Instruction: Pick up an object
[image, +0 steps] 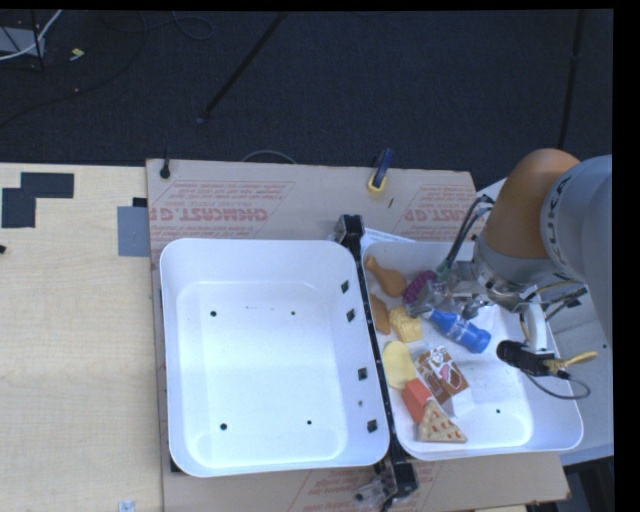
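While hand (447, 296) hovers over right bin (520, 425) near blue bottle (461, 330), can't tell its state; nothing visibly lifted, toys piled at 9 o'clock side, grab pending.

arm (560, 215) cut off at right edge, pincer (455, 300) fingers hidden beneath wrist, purple object (420, 290) partly covered

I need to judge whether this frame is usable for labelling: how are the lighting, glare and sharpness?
Camera view: even lighting, with soft shadows along the walls of the left bin; the white plastic is bright but not blown out. The image is slightly soft, so small toys like the blue bottle lack fine detail. The gripper sits in clutter, hard to resolve.
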